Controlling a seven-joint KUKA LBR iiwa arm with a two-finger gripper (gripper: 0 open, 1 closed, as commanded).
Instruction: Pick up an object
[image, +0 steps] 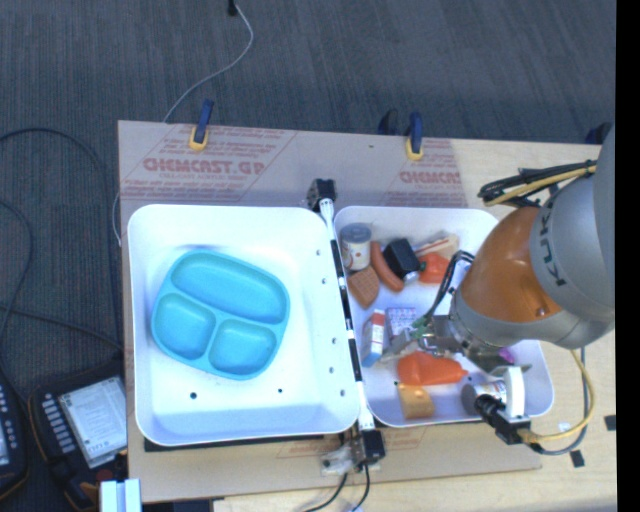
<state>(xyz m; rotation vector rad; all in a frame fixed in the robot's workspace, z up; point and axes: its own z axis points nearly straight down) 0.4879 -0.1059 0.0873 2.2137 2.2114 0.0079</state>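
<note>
The right bin (535, 395) holds a jumble of small objects. Near its back are a grey can (354, 240), a brown waffle-like piece (364, 287), a red sausage shape (385, 268), a black block (402, 258) and an orange piece (436, 267). Toward the front lie a small blue and red bottle (374, 336), a patterned card (403, 319), an orange object (432, 370) and a tan block (416, 402). My gripper (425, 338) hangs low over the middle of this bin, just above the orange object and beside the card. The wrist hides what lies under it.
The left bin (160, 400) holds a blue divided plate (220, 312). A black latch (322, 192) sits at the back between the bins. Two clamps (413, 135) hold the board's far edge. Cables trail at the bin's front right (545, 432).
</note>
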